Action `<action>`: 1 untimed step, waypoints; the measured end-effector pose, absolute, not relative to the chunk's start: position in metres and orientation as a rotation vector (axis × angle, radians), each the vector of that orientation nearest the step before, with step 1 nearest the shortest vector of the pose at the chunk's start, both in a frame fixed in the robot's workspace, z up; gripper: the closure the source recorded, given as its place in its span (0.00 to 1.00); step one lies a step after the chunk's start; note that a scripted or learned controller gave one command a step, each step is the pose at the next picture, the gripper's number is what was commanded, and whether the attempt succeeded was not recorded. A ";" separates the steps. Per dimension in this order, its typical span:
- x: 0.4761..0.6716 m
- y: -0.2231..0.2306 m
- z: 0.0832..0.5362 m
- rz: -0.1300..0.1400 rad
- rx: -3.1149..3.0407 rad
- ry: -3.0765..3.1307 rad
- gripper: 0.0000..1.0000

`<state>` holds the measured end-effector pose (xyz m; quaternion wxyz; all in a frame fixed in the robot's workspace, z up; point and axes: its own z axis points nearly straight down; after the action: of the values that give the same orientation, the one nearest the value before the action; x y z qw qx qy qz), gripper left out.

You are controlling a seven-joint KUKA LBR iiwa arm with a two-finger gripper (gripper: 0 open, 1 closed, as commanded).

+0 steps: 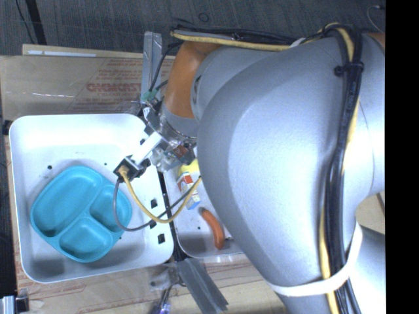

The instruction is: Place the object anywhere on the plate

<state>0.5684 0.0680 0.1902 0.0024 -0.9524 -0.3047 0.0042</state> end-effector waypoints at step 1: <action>0.542 0.159 0.334 0.002 -3.007 -0.905 1.00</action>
<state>0.5418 0.1593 0.3342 0.0007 -0.9576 -0.2881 0.0008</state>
